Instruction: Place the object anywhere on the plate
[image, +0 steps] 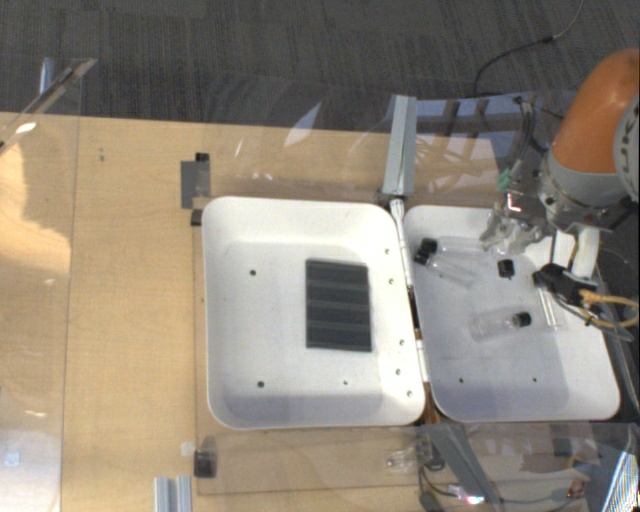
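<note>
We are hovering over the right bin, with the plate waiting in the left one.

We are taking the dark ribbed plate (338, 303) as our landmark: it is lying flat in the middle of the left bin (240, 395), presumably kept alone there so that a drop anywhere on it counts. To the plate's right, past the wall between the bins, the right bin (520, 395) is holding several small clear pieces with black caps, scattered apart; one capped object (443, 259) is lying nearest the plate, another (502, 323) further right and lower. Our gripper (515, 232) is hanging at that bin's far upper side, well right of the plate, and we cannot tell how it is set. We are judging that picking is not yet done.
</note>
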